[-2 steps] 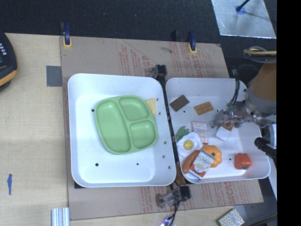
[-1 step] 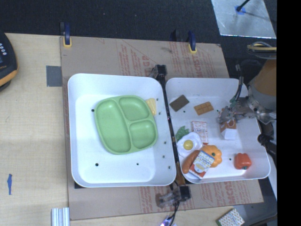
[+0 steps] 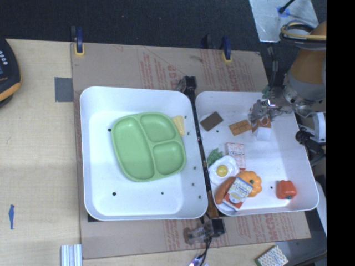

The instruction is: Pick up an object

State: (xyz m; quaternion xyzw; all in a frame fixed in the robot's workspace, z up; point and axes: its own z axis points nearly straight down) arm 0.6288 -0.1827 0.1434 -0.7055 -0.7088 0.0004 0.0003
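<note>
In the camera view, the gripper (image 3: pixel 262 114) is over the far part of the right bin (image 3: pixel 294 165), close to its back wall, and I cannot tell from here how it is set or whether it has anything. The nearest thing is a small red-and-white item (image 3: pixel 264 124) directly under it, partly hidden by the metal parts; just to the left lies a tan cracker-like piece (image 3: pixel 239 128), with its long axis running almost left to right, and further left a dark brown flat piece (image 3: pixel 211 121). So, in my judgement, the next move depends on going almost straight down. The other things lie well apart, toward the near side of this bin: a printed packet (image 3: pixel 235 152), a fried egg toy (image 3: pixel 222 170), an orange pepper toy (image 3: pixel 250 180) with a packet leaning on it, and a red toy (image 3: pixel 285 189) alone at the right. The left bin (image 3: pixel 100 198) holds a green divided plate (image 3: pixel 148 145) with three compartments, and a small yellow piece (image 3: pixel 178 124) touches its far right edge.
</note>
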